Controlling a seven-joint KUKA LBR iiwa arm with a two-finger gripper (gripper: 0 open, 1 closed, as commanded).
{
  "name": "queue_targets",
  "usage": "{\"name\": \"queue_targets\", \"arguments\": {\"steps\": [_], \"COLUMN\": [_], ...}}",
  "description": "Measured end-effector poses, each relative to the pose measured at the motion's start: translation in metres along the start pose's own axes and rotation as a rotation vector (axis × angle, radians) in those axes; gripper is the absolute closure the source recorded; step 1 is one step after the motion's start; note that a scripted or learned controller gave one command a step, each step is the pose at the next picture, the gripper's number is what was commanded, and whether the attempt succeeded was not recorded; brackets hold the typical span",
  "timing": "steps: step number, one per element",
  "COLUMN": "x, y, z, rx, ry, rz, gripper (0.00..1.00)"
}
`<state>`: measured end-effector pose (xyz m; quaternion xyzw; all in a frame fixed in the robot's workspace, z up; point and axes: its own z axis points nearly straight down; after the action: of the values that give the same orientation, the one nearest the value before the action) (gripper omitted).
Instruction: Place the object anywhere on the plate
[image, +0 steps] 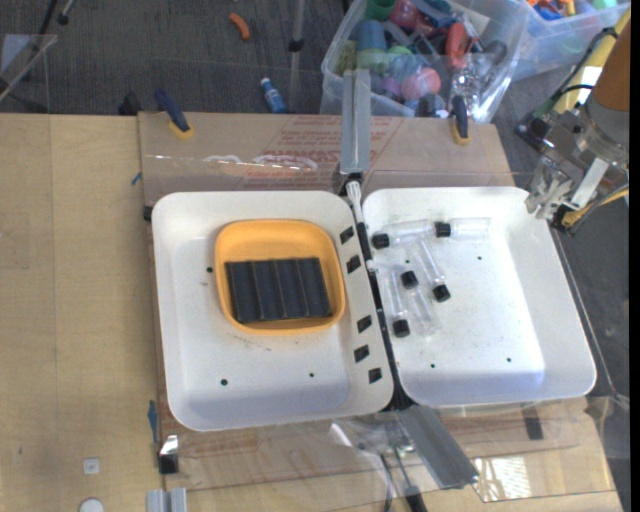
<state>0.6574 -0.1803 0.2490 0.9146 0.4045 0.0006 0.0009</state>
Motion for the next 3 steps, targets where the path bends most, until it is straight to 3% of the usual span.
{"name": "queue_targets", "arguments": {"steps": [1, 2, 3], "x": [-0.01, -0.019, -0.013], "y": [0.015, 0.031, 0.027], "z": [-0.023, -0.044, -0.108], "rx": [0.0, -0.002, -0.004], "ry": [0.0, 0.0, 0.0], "rz": [-0.136, -0.382, -0.646], "gripper": [1.0, 1.0, 1.0]}}
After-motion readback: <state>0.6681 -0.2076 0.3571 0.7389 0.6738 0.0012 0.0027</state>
